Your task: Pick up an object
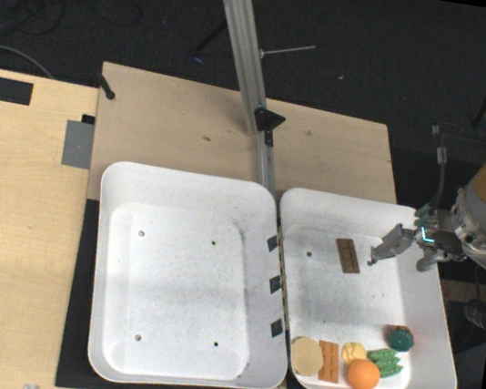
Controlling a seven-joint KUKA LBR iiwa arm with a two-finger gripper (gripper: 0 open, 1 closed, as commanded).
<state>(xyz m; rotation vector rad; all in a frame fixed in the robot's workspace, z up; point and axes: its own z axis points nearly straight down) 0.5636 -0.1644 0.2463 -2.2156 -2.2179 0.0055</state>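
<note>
no readable labels anywhere that we can spot. the gripper point(408, 246) hangs over the right bin point(439, 347) near its far right rim, fingers spread, pinching nothing. a brown block point(348, 256) lies just left of it. toys crowd the near edge: orange ball point(363, 375), green pieces point(387, 361).

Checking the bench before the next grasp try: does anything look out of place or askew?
Mostly tidy. The small toy foods cluster in the right white bin's near corner, while one flat brown rectangular block lies alone mid-bin, tilted. The gripper hangs beside it.
</note>
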